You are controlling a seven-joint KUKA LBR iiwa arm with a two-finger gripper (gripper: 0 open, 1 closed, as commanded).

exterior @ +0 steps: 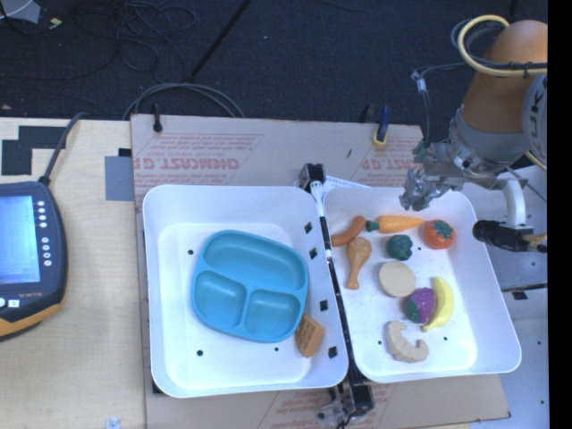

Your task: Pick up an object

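Two shallow white bins sit side by side on a cardboard-covered bench (232,155), the left bin (170,239) holding a blue sectioned plate (250,284) with a small waffle-like brown piece (309,334) just beside its lower right corner. The grey arm with its orange band (509,70) reaches in from the right, and its gripper (425,189) hangs over the back rim of the right bin (487,329), above the toy food and grasping nothing; whether its grip is released or clenched cannot be told from this angle. A handheld control pendant (27,248) rests on the wooden table at far left. Within the right bin, toy foods lie scattered: a carrot (398,223) and a sausage (349,231) near the back, a tomato (437,234) to the right, a chicken drumstick (357,259), a piece of broccoli (399,248), a pale round slice (397,279), a banana (441,302) touching a bunch of purple grapes (419,306), and a tan mushroom-like piece (405,342) nearest the front.
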